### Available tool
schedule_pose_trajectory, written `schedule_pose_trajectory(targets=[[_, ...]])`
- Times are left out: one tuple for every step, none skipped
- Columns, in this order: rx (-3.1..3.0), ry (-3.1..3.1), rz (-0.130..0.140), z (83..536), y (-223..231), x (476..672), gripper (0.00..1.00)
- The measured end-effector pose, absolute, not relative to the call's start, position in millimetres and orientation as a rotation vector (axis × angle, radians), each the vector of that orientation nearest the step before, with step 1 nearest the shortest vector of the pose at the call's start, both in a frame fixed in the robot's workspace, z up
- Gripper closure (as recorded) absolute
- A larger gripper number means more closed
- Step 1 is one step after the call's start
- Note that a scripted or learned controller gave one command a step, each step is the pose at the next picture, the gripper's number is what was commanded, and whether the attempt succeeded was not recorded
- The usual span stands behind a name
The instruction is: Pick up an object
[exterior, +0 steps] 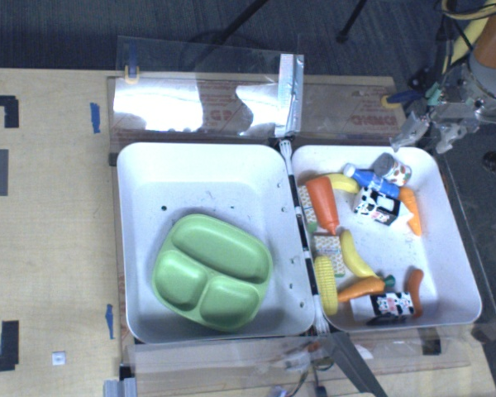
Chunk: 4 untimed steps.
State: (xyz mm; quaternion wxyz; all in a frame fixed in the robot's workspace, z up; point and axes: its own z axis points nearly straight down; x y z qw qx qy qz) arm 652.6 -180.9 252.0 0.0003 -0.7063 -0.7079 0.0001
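Pale wooden tabletop [41,246] carries two white bins. At the right bin's [459,255] far corner hangs the hand [430,131]; whether it is released or clenched cannot be told. Toy carrots, a banana [355,255] and black-and-white cartons lie below; their printing is unreadable. A green tray [211,271] fills the left bin [149,172].

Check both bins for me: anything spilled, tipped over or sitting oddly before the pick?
Nothing looks spilled or broken. The green divided plate lies upside down in the left bin. The toy food in the right bin is a loose jumble, with the yellow corn cob against the divider wall. The gripper hangs above that bin's far corner.
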Motion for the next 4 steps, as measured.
schedule_pose_trajectory(targets=[[-2.118, -2.327, -0.005, 126, -154, 633.3, 0.00], [-2.181, -2.250, -0.006, 101, -189, 640.3, 0.00], [-2.110, -2.357, -0.049, 103, -209, 617.0, 0.00], [-2.106, -2.368, -0.052, 103, -209, 588.9, 0.00]])
